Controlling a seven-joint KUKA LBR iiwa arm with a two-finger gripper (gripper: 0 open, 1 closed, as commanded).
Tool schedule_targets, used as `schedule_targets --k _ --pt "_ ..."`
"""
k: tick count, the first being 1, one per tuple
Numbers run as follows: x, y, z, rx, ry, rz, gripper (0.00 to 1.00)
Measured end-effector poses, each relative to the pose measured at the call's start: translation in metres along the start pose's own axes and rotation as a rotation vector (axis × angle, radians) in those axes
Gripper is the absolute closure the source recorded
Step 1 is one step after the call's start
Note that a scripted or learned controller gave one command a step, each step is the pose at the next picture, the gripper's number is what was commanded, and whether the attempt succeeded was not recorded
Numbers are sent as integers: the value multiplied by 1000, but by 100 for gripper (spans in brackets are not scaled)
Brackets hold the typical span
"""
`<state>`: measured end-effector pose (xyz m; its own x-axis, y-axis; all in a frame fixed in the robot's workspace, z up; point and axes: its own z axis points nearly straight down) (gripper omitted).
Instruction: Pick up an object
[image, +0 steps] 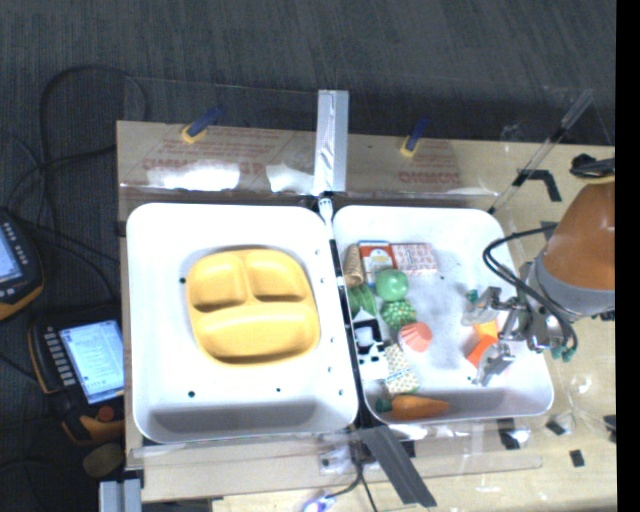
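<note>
My gripper (485, 335) reaches into the right bin (455, 222) from the right, low over its right side. Its two fingers stand apart, one fingertip (476, 299) toward the back and the other toward the front. A small orange object (481, 346) lies between them on the bin floor; I cannot see either finger pressing on it. More objects lie along the bin's left side: a red and white carton (400, 257), a green ball (392, 285), a red strawberry-like piece (416, 336), a checkered box (401, 374) and a carrot (418, 406).
The left bin (160, 400) holds a yellow divided tray (252, 304). A raised divider (340, 310) separates the two bins. The arm's orange band (592, 235) hangs over the right bin's right wall. Black cables (505, 262) loop beside the wrist.
</note>
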<state>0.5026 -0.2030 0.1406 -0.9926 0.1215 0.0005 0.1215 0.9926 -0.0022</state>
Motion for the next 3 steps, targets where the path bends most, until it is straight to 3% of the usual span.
schedule_targets --k 1,2,3 --pt "-27 24 51 3 -10 8 0" --pt "-72 119 50 -1 -16 -58 0" --pt "-22 78 50 2 -18 -242 0"
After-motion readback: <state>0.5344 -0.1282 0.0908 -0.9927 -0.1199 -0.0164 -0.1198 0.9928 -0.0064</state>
